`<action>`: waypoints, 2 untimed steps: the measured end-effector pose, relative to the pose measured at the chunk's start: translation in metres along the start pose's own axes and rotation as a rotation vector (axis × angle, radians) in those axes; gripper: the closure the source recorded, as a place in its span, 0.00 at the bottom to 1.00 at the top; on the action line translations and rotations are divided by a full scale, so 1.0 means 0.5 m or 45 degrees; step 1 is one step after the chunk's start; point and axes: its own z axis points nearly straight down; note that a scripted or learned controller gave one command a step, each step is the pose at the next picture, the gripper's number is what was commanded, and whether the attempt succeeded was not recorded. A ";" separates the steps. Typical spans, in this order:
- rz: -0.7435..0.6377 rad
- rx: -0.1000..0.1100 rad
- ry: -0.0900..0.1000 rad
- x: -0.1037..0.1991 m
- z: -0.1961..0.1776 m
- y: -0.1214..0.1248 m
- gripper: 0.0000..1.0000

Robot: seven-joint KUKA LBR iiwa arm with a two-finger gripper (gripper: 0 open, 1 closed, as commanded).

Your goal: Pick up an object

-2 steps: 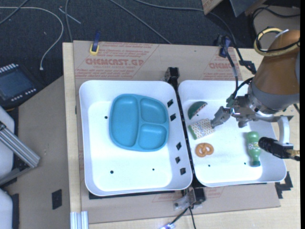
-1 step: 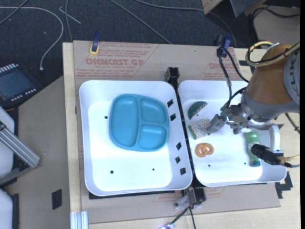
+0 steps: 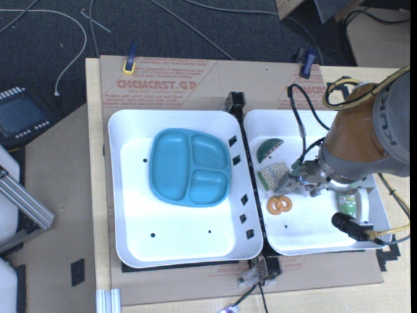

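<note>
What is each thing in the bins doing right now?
Blue plate: lying flat in the left bin, right way up.
Pretzel: lying flat in the right bin, loose.
Green piece: resting near the divider, untouched.
Speckled block: lying beside the claw.
Claw: low in the right bin; grip unclear.

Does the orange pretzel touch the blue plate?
Apart. The camera view shows the pretzel in the right bin and the blue plate in the left bin.
</note>
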 end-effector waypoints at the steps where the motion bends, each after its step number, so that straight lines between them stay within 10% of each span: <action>1: 0.000 -0.013 -0.003 -0.001 0.038 0.003 0.00; 2: 0.000 -0.010 -0.001 0.001 0.019 0.001 1.00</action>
